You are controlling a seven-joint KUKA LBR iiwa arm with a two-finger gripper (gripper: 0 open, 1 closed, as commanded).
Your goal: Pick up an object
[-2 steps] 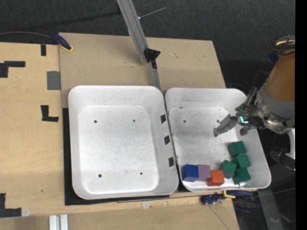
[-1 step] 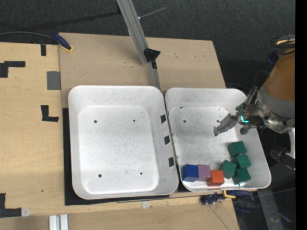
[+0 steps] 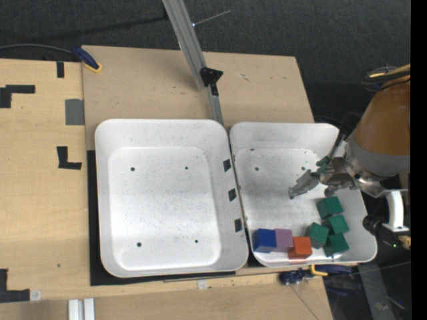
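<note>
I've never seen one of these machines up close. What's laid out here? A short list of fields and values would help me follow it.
arm: grey with an orange band, reaching in from the right
gripper: above the right bin, nothing between its fingers
right bin: blocks clustered in its near right corner
blocks: blue block, purple block, orange block, several green blocks
left bin: white, beside the right bin
bench: tan board with black tape marks
</note>
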